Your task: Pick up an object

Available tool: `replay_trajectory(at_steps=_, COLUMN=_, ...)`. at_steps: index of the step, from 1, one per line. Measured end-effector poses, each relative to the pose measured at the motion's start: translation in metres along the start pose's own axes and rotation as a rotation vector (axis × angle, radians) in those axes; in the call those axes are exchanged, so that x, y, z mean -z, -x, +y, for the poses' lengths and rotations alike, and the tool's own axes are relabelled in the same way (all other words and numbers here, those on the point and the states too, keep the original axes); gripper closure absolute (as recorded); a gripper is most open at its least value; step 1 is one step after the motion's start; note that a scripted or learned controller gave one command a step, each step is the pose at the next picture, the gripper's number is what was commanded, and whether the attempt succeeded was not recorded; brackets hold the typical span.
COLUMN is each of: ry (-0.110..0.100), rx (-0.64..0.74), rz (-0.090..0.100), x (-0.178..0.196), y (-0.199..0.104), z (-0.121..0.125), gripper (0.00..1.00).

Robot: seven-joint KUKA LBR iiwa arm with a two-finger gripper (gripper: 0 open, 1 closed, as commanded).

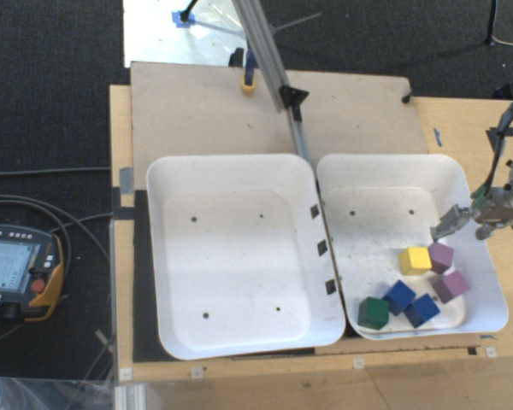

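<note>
The pincer (458, 222) reaches in over the right rim of the right bin (385, 173), low above its floor. Its grey metal tip is small and blurred here, so I cannot tell how far it is open, and no block shows in its grip.

Just beside the tip, toward the desk's front edge, lies a yellow block (415, 260), with a purple block (441, 255) touching its right side. A second purple block (451, 285) sits a little nearer the front, close to the bin's right wall. Along the bin's front right corner are two blue blocks (400, 295), the other blue one (422, 310) seemingly touching the first, and a green block (374, 313) left of them, near the wall shared with the left bin (231, 173).

Both bins rest on the desk (188, 109), side by side. A slanted metal pole (258, 32) crosses the desk's back edge. Off the desk's left edge lies a handheld control panel (15, 272) with its cable.
</note>
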State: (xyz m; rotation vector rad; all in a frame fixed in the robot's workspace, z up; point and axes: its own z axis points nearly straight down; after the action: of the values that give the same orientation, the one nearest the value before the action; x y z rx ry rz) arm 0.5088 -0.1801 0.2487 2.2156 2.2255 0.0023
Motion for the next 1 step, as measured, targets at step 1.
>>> replay_trajectory(at_steps=1, ry=-0.007, rx=-0.002, rz=0.002, x=-0.1248, y=-0.0119, z=-0.0048, gripper=0.0)
